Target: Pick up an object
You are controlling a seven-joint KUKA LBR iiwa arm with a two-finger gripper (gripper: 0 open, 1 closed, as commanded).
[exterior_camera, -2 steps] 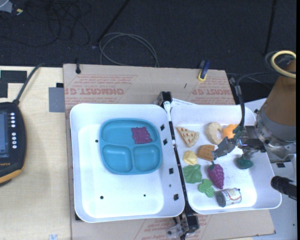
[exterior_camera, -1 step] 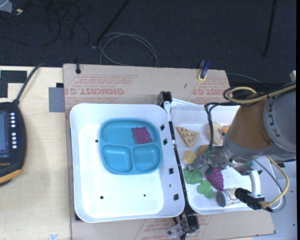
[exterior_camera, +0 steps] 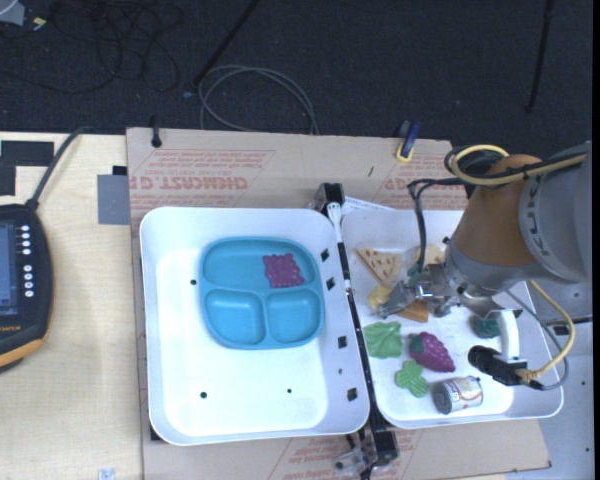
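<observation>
Camera view, gripper low in right bin, finger state unclear, beside yellow toy

Even overhead light, soft focus, faint shadows

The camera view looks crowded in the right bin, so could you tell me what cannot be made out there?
- Gripper: small and dark among the toys; whether it grips anything cannot be told.
- Yellow piece and orange piece: partly covered by the gripper, shapes unclear.
- Teal item: partly hidden by the arm.
- Can: label too small to read.
</observation>
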